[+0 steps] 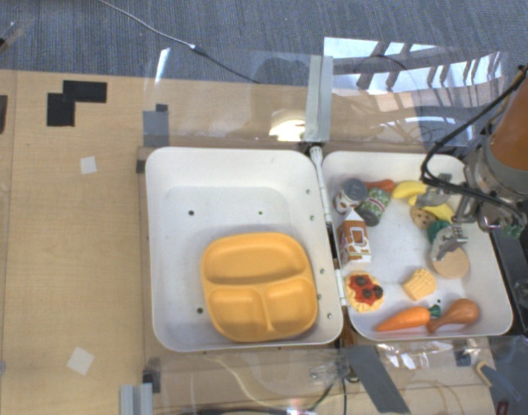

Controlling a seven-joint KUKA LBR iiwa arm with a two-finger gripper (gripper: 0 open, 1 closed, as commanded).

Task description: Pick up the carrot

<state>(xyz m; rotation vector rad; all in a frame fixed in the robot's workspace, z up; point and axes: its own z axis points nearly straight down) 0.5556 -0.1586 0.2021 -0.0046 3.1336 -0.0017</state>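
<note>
The carrot [404, 319] lies on its side along the near wall of the right bin [503, 294], its pointed end toward the left and its green top touching a tan, pear-shaped piece [458, 313] just to its right. A small pizza slice [365, 291] sits just left of and beyond the carrot's tip, and a yellow cheese wedge [420, 284] rests a little farther in. The gripper [448, 242] hangs over the right side of this bin, above a round tan disc [451, 264], well apart from the carrot; whether it is open or closed cannot be told from this angle, and it seems to carry nothing, though the view there is cluttered. Toward the far end of the bin lie a banana [408, 190], a green can [373, 206] and a small carton [355, 243]. The left bin [177, 232] holds a yellow divided plate [258, 284].
</note>
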